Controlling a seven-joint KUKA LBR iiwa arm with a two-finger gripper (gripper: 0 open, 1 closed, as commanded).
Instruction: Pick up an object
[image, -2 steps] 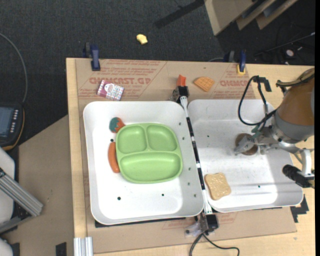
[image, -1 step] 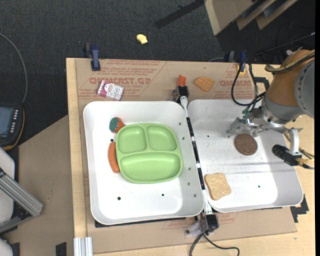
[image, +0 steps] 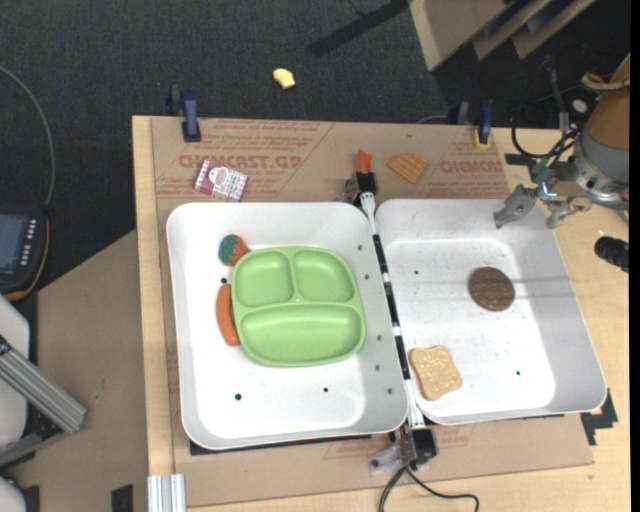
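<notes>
Two white bins sit side by side. The left bin (image: 200, 390) holds one green divided plate (image: 297, 305), one orange sausage (image: 227, 314) and one teal-and-red piece (image: 232, 248). The right bin (image: 560, 340) holds one brown patty (image: 492, 288) and one cracker (image: 436, 371). The jaws (image: 535, 205) hang spread apart, holding nothing, over its far right corner.

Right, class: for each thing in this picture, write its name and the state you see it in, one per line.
Gripper: above right bin's far edge, holding nothing.
Green divided plate: flat in left bin.
Brown round cookie: flat in right bin.
Toast piece: flat, near divider.
Orange sausage: touching plate's left edge.
</notes>
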